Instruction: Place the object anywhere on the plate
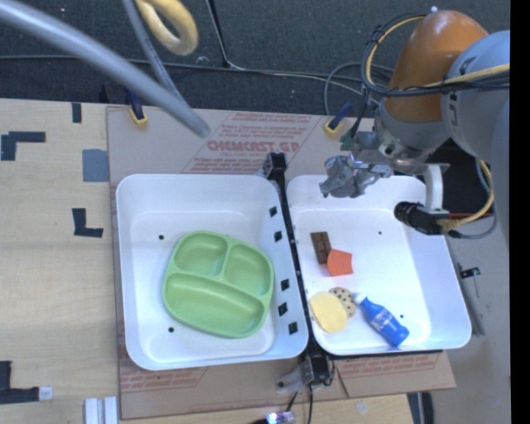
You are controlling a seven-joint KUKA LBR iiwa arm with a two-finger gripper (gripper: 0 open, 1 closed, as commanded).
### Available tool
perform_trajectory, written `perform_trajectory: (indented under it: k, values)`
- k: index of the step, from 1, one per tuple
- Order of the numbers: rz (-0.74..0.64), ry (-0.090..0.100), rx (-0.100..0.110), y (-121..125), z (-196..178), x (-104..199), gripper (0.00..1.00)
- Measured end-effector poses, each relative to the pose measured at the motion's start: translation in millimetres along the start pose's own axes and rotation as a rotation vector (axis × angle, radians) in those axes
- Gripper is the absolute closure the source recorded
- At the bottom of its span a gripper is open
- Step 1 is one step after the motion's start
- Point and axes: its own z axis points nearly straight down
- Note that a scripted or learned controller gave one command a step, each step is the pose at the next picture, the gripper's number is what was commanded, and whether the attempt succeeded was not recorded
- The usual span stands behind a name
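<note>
A light green divided plate lies in the left bin. In the right bin lie a brown block, an orange wedge, a yellow disc overlapping a speckled cookie-like piece, and a blue bottle. My gripper hangs over the far left corner of the right bin, above and beyond the brown block. I see nothing between its fingers.
A black divider strip runs between the two bins. Cables loop behind the arm. A grey pole with a yellow clamp crosses the upper left. The bench's wooden top lies to the left.
</note>
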Motion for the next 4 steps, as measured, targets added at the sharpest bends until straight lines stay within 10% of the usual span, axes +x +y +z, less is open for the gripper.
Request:
perform_trajectory:
  k: [4]
  values:
    - [0.000,-0.001,0.003,-21.5,33.7,223.2,1.00]
